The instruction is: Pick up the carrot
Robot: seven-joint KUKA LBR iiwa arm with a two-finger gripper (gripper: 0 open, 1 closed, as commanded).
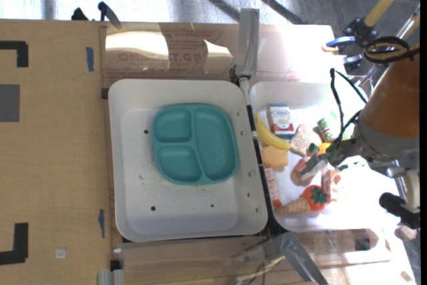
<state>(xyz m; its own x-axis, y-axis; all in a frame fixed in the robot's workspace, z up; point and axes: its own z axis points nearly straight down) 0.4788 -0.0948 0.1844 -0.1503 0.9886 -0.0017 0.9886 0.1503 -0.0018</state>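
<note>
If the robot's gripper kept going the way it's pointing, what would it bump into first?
Probably the brownish toy food piece right under the gripper, which points down and left into the right bin. Depth is hard to judge from above, so it may already be touching.

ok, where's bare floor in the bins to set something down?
Left bin: free white floor all around the teal tray, widest below it and at its left. Right bin: crowded; banana, milk carton, tomato and the tool fill its middle.
</note>
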